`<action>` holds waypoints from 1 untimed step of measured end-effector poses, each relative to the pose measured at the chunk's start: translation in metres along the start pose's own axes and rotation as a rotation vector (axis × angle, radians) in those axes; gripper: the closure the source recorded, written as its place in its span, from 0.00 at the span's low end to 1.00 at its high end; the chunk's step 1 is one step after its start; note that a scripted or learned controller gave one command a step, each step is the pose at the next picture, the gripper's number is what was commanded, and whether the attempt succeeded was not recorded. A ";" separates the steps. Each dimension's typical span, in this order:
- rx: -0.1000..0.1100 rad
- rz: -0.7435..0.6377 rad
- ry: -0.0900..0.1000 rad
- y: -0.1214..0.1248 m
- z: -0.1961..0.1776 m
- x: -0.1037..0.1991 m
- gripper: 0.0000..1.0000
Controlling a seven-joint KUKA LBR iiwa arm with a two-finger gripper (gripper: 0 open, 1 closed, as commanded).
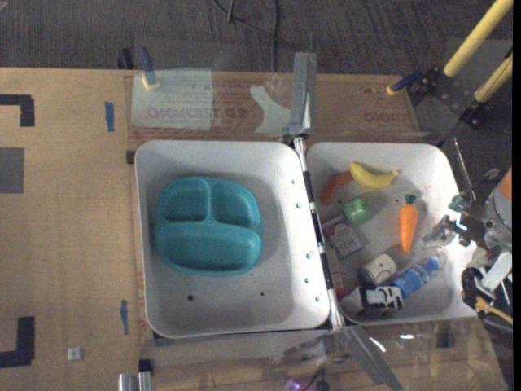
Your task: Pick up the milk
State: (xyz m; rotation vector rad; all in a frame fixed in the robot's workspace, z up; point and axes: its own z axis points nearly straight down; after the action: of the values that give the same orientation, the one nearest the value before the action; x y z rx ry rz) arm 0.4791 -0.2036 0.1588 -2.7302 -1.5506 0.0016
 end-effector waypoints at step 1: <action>-0.007 0.407 0.003 -0.011 0.071 0.021 0.00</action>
State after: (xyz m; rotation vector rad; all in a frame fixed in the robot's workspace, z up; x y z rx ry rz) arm 0.4807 -0.1799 0.0878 -2.9926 -0.9680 -0.0071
